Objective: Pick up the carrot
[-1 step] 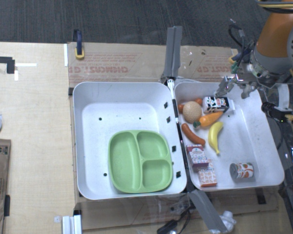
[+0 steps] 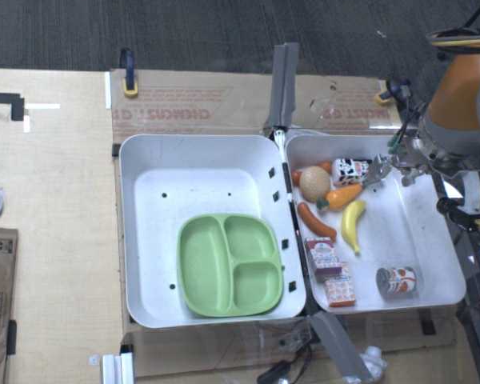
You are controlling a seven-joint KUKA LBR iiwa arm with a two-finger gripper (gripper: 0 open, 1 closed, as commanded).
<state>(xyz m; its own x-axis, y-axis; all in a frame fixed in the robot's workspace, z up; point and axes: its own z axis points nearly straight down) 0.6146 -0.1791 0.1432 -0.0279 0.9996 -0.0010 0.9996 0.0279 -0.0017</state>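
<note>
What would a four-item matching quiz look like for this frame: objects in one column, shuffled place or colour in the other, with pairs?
Column 1:
1. carrot
2. banana
3. can
4. divided plate

Column 2:
A. lying on its side by the right bin's near-right corner
B. green, in the left bin
C. orange, just below the black-and-white carton
D. yellow, middle of the right bin

Pairs: 1-C, 2-D, 3-A, 4-B

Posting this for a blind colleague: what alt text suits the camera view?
The end effector hovers beside the carrot in the right bin, among a banana, a hot dog, a can and small cartons. The left bin holds a green divided plate.
</note>
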